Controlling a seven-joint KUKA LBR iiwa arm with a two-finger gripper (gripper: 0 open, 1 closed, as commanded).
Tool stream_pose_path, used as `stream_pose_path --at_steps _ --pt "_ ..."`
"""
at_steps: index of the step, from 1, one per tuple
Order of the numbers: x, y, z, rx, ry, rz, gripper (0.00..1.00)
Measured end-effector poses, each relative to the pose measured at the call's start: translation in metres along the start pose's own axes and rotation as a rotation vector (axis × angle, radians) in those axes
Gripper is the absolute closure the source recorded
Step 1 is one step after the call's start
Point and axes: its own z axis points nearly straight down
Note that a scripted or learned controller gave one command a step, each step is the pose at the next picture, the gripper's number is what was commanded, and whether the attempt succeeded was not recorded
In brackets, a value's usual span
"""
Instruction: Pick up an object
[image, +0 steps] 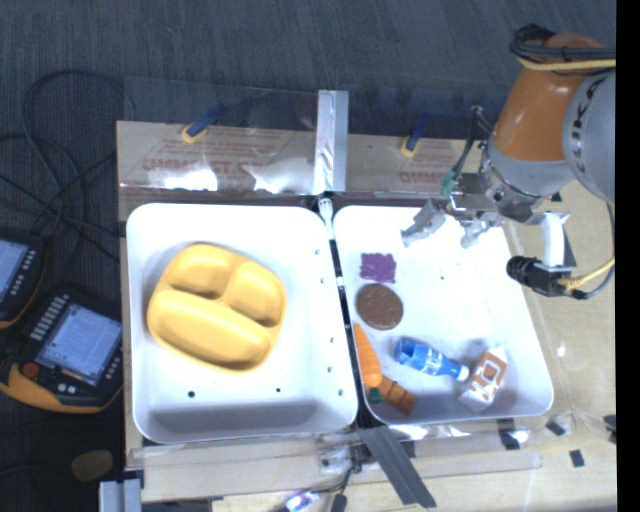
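Grey gripper (447, 228) is seen above the right bin's (520, 290) far end, fingers spread, nothing held. Purple piece (377, 267) and brown disc (380, 307) lie nearest. Approach step judged; descent onto one object is required next.

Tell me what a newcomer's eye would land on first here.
The big yellow loaf-shaped object lying in the left bin grabs attention first. Next comes the arm's orange band, with the hand hanging open above the right bin's far end, and small items clustered below: purple piece, brown disc, blue bottle.
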Motion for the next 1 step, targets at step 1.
stream_pose_path --at_steps 1 --pt "0.0274 -0.0378 0.0544 0.001 0.000 -0.113 0.00"
